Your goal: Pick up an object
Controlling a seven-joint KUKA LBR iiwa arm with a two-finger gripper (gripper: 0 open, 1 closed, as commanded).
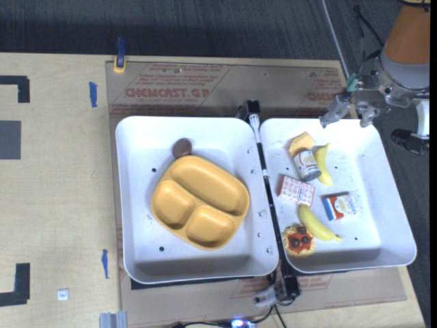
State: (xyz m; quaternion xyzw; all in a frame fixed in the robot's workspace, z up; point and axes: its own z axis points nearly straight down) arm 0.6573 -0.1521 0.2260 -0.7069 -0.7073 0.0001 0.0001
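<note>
Hovering above the far right corner of the right bin (392, 203), the gripper (350, 109) hangs from the grey wrist with its two fingers spread apart and nothing between them. One fingertip (332, 113) sits over the bin's back rim, the other finger lies toward the bin's far right corner. The arm (408, 39) comes in from the upper right, its orange band above the wrist.

Below the gripper, inside the right bin, lie the things to pick. Nearest is a small yellow-orange lump (300, 143) at the back, touching the top of a small can (308, 164) that lies on its side. Just beside the can on the right is a small banana (323, 164), running front to back. Nearer the middle divider sits a flat red-and-white packet (295, 190), tilted. To its right, apart from it, is a little carton (339, 206) with red, white and blue on it; its print is too small to read. A second banana (317, 225) lies toward the front, and at its left end, in the front left corner, is a round item with red on top (298, 240), perhaps a toy pizza or tart.

The left bin (133, 203) holds a yellow divided tray (199, 201) with three compartments, set at a slant. A small brown round thing (181, 147) rests just behind the tray, close to its back edge.

Both bins stand on a sheet of brown cardboard (171, 87) on the pale wooden bench (54, 197).
</note>
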